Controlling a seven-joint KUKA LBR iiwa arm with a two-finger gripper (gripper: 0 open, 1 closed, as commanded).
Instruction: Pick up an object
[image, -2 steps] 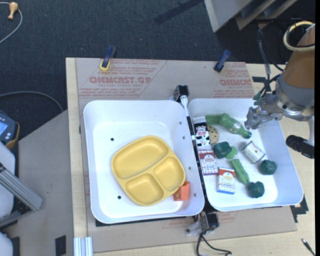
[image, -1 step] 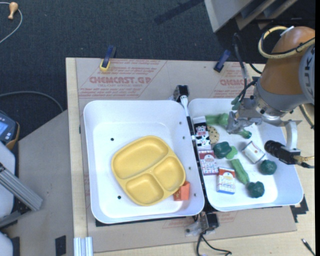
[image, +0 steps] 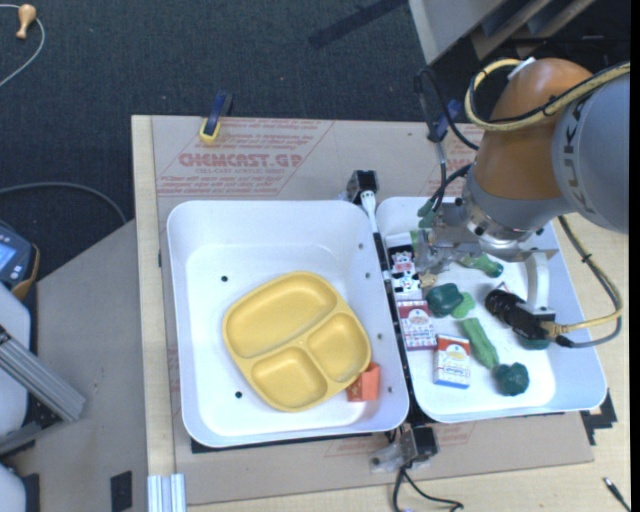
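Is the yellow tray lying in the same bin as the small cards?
No, the yellow tray lies in the left bin, while the small cards lie in the right bin.

A yellow divided plate lies in the left bin, an orange block touching its near right edge. The arm's gripper hangs over the right bin's far left corner, above green pieces and small cartons.
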